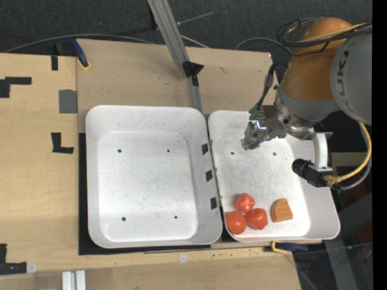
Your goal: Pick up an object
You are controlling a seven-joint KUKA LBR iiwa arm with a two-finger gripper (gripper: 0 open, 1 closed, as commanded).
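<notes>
Three small red tomato-like pieces cluster at the near left corner of the right bin. An orange-brown waffle-like piece lies just right of them. My gripper hangs over the far part of the right bin, well away from those pieces, pointing down and left. I see nothing between its fingers.
The left bin lies beside the right one. A grey metal pole slants in from the top to the bins' far junction. Black clips sit along the divide. The grey and orange arm fills the upper right.
</notes>
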